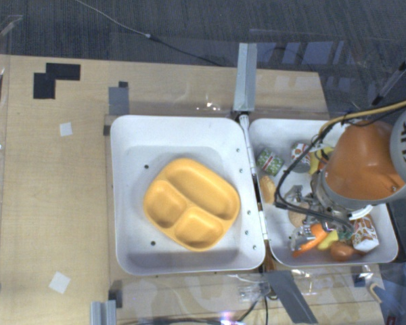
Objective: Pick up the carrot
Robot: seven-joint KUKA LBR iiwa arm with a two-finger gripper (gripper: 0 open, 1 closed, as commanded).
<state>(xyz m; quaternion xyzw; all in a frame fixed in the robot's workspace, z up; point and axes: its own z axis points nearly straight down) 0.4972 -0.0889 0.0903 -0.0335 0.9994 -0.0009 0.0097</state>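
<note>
**Worktop inventory: two bins, arm over the right one**

Worktop (47,202): pale wood-coloured surface carrying two shallow white bins side by side, with black tape patches near its far left corner.

Left bin (132,137): white, rounded corners. Contains one yellow divided tray (191,202) with three compartments, set at a tilt near the bin's middle.

Right bin (277,252): white, touching the left bin along a shared edge. Holds a clutter of small items, partly covered by the arm.

Arm (365,161): grey with an orange band, entering from the right and hanging over the right bin; black and yellow cables loop around the wrist.

End effector (310,230): lowered into the near part of the right bin, just above the carrot. Whether its fingers are apart or together cannot be told; the wrist and cables hide them.

Carrot (310,241): orange, lying at a slant in the near part of the right bin, under the end effector, just beside a brown rounded item (341,250).

Other contents of the right bin: a green-labelled can (268,161) near the far left side; a white-and-red carton (365,235) near the right corner.
</note>
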